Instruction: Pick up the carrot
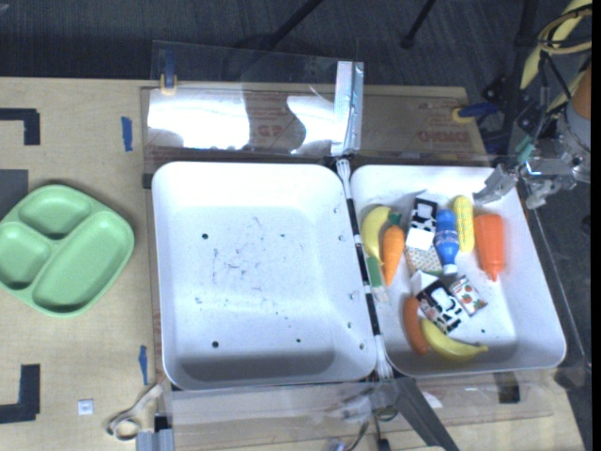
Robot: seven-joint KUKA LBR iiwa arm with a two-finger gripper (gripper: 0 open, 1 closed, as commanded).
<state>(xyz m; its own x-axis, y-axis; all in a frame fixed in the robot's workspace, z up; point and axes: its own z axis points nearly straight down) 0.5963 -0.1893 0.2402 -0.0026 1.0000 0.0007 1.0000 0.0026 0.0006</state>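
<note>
A grey two-finger gripper [507, 178] hangs over the top-right rim of the right-hand shallow white bin [545, 294]; jaw state can't be told from this angle. Its target, a short orange plastic carrot [489, 242], lies upright near the bin's right wall, just beside a blue bottle [447, 236]. Risks: a second orange carrot-like piece [392, 256] sits w/ a yellow banana [374, 228] mid-bin & may draw the wrong pick; the wall & bottle crowd the fingers, so a glancing close could knock the carrot away.

Both white bins [249, 252] look like smooth plastic (faintly scuffed), the table [75, 139] pale matt wood, the carrot [489, 241] glossy orange plastic.
</note>
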